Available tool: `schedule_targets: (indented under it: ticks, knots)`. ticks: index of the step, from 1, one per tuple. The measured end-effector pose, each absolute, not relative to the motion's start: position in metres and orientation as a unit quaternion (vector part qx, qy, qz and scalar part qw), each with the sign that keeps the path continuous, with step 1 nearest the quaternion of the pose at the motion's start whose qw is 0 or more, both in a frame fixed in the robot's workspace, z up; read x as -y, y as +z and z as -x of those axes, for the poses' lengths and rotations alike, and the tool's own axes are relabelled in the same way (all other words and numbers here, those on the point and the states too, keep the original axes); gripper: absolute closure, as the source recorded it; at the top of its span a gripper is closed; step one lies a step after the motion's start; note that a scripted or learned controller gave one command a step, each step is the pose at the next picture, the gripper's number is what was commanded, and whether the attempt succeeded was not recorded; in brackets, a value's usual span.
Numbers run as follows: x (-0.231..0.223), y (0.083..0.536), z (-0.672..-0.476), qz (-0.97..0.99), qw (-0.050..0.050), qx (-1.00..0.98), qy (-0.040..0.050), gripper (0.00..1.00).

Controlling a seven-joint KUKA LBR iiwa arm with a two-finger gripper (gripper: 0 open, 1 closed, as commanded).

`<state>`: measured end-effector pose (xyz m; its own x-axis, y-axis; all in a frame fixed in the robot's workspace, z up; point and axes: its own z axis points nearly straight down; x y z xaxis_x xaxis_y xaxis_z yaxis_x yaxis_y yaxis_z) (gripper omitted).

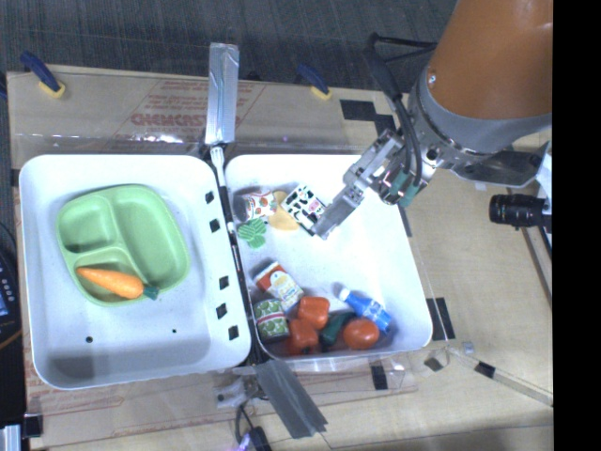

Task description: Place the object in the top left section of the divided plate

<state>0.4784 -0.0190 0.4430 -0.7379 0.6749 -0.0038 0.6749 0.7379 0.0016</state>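
Two white bins point(122, 360), one green divided plate point(120, 241), one carrot point(110, 282), two blue clamps point(42, 73), one blue bottle point(364, 308), two red tomatoes point(362, 334)

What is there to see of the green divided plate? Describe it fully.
The green divided plate lies flat in the left white bin, toward its upper half. It looks like matte light-green plastic, roughly round, with raised ridges splitting it into three sections. An orange carrot with a small green end lies in the bottom section. The two upper sections hold nothing.
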Motion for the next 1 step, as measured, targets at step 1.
schedule_targets:
  ticks: [1]
  knots:
    - [-0.0677, 0.2921, -0.4770, -0.366, -0.001, -0.930, -0.0018, 0.00]
